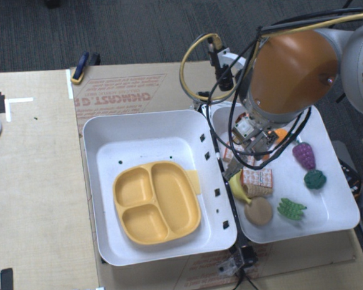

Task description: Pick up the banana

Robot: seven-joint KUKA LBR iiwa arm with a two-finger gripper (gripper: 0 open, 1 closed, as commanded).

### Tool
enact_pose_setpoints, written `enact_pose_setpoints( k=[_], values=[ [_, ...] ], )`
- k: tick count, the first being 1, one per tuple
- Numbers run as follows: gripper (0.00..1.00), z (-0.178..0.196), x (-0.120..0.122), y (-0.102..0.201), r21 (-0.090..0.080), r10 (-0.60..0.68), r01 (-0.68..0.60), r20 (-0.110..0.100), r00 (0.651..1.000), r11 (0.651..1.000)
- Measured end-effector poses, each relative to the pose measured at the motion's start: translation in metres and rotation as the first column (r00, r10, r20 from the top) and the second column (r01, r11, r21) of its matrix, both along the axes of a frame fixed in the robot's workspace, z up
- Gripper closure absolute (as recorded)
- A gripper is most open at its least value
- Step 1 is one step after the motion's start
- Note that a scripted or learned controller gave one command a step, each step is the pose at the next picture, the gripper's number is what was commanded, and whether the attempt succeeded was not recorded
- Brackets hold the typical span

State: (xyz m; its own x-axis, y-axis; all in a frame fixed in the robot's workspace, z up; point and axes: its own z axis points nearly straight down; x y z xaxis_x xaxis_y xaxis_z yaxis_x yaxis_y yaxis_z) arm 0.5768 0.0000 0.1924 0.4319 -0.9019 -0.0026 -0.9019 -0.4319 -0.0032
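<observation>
Gripper [253, 143] hangs low in the right bin [337, 210], just above the banana [238, 189] I want; finger state I cannot tell.

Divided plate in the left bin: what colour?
Yellow, plain, no pattern. The divided plate with three compartments shows best in the camera view, lying in the left bin.
</observation>
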Motion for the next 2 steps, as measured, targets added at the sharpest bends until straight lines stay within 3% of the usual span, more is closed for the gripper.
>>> enact_pose_setpoints(
  k=[1, 2],
  values=[
    [0.0, 0.0, -0.078, 0.018, -0.001, -0.042, 0.042, -0.003, 0.999, 0.999],
    [0.0, 0.084, -0.038, 0.034, 0.001, -0.374, 0.374, 0.001, 0.927, 0.927]
  ],
)
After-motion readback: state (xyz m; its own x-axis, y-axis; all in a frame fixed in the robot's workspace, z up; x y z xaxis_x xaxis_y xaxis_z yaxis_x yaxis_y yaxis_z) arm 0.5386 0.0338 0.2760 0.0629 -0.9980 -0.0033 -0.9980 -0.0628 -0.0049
